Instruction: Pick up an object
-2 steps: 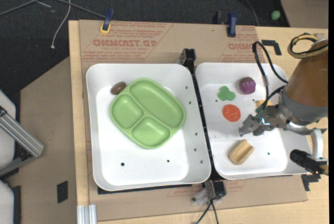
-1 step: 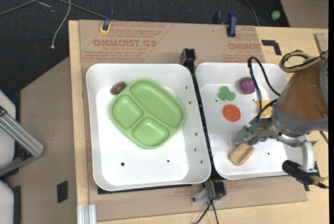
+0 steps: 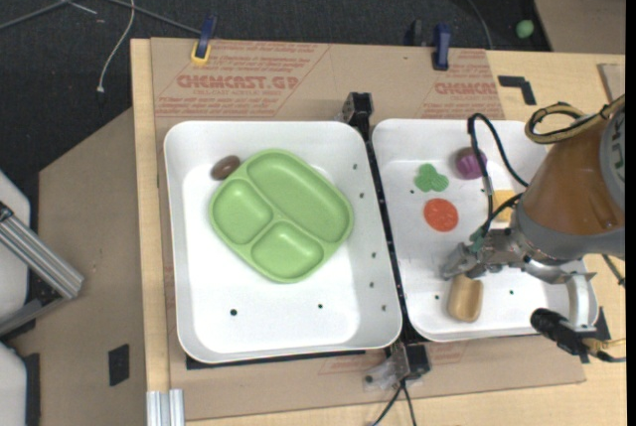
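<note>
In the right bin [image 3: 402,245] lie a tan bread-like piece [image 3: 464,299] near the front, a red round piece [image 3: 440,213], a green leafy piece [image 3: 429,179] and a purple piece [image 3: 468,163]. My gripper [image 3: 467,261] hangs low over the right bin, just behind the tan piece, with the arm's orange band to its right. The left bin [image 3: 189,245] holds a green divided plate [image 3: 281,213] and a small brown piece [image 3: 227,168] at the plate's far left corner.
A black divider [image 3: 376,186] runs between the two bins. A black cable [image 3: 489,166] loops over the right bin beside the purple piece. Blue clamps [image 3: 206,39] grip the cardboard at the back.
</note>
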`<state>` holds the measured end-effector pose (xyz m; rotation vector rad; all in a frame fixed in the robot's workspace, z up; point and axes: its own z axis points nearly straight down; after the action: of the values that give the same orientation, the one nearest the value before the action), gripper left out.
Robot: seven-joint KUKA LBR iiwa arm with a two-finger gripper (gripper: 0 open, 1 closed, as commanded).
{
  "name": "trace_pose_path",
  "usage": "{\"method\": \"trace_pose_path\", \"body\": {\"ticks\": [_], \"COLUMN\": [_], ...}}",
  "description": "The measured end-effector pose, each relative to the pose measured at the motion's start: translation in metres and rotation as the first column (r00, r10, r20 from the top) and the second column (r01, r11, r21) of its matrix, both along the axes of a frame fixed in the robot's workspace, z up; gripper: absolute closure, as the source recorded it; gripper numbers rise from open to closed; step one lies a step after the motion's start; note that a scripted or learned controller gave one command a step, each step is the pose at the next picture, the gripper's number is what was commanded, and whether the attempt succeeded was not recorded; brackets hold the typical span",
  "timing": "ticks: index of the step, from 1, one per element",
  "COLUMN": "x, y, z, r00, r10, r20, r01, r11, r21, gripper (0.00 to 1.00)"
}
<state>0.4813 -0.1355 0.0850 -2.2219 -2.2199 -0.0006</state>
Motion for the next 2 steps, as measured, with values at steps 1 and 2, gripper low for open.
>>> {"method": "trace_pose_path", "body": {"ticks": [1,2], "x": [0.0,0.005], "y": [0.001,-0.002], "z": [0.011,0.074], "r00": [1.0,1.0], "r10": [0.0,0.002], "r20": [0.0,0.007], "r01": [0.0,-0.002], "r11": [1.0,1.0], "r21": [0.001,-0.003], "gripper": [1.0,1.0]}}
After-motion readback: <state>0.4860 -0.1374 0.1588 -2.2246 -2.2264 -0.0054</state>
